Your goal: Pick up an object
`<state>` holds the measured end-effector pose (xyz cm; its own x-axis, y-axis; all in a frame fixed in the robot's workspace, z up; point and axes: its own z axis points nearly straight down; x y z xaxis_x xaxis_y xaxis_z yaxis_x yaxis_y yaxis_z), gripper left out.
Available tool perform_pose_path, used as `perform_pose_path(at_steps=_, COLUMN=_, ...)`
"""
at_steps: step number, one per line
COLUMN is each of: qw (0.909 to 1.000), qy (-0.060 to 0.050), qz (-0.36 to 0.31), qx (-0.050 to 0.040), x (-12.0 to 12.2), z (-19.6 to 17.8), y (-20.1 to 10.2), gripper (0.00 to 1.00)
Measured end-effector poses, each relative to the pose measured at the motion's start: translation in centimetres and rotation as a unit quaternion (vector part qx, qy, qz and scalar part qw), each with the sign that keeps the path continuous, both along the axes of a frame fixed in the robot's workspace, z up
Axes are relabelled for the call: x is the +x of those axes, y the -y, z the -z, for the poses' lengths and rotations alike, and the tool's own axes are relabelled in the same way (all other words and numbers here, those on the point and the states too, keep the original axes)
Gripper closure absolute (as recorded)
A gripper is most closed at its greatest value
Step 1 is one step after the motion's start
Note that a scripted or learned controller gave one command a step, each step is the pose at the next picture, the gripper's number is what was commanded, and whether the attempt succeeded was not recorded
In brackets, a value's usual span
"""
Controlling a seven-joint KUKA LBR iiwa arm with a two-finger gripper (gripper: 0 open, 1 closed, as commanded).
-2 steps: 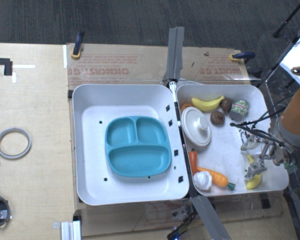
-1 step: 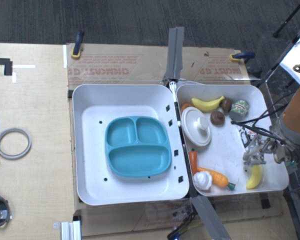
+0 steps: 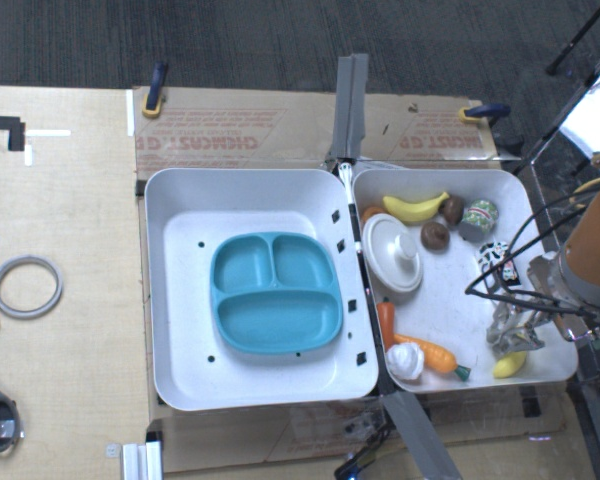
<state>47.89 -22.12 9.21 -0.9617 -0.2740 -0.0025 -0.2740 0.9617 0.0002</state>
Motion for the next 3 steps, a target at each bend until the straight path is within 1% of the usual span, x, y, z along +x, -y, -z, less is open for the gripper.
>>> perform_pose_path(at_steps=1, qw=0.9759, qy=0.001, qz=-0.218, qx=-0.0001, x=3.5, z=0.0, y=-0.1, gripper=1.0)
perform_pose_path(at_steps=2, qw=0.9142, qy=0.001, qz=-0.405, qx=-0.0001, x=3.0, z=0.0, y=-0.1, gripper=1.0)
perform_pose_path(at_steps=3, qw=0.8671, qy=0.002, qz=-0.498, qx=-0.0002, x=8.1, z=0.0, y=-0.1, gripper=1.0)
